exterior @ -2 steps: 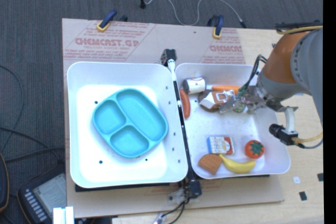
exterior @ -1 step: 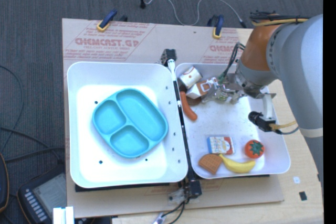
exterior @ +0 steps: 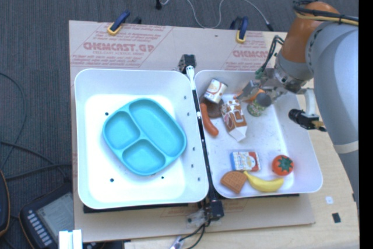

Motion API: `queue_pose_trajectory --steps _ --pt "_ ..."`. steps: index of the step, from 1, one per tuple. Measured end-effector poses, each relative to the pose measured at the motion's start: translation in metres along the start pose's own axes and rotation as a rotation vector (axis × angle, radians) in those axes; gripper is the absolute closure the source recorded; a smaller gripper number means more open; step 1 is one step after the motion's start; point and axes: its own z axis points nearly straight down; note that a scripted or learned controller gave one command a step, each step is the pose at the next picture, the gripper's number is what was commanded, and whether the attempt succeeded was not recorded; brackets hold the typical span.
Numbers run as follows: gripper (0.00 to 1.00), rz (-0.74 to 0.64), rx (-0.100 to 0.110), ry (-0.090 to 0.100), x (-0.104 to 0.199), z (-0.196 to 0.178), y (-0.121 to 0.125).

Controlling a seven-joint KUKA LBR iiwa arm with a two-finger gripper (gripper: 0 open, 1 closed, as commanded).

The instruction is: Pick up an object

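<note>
My gripper [exterior: 255, 92] hangs low over the back of the right bin [exterior: 303, 143], with the grey arm and its orange band reaching in from the right. Right under it lies a small dark green object [exterior: 256, 108], partly hidden by the gripper. Just left of that are a brown-and-white carton [exterior: 235, 120] on its side and a small can [exterior: 214, 90]. An orange-red sausage [exterior: 208, 120] lies along the bin's left wall. Near the front sit a small box [exterior: 243, 160], a tomato [exterior: 282, 165], a banana [exterior: 265, 183] and a waffle piece [exterior: 233, 182].
The left bin [exterior: 87, 154] holds a blue divided plate [exterior: 144, 135]. A black bracket [exterior: 187, 62] sits at the back between the bins. Clamps [exterior: 118, 22] and cables run along the board's far edge.
</note>
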Motion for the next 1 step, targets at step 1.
queue_pose_trajectory --steps 1 --pt "1.0 -0.002 0.018 -0.001 -0.0017 -0.0081 -0.0036"
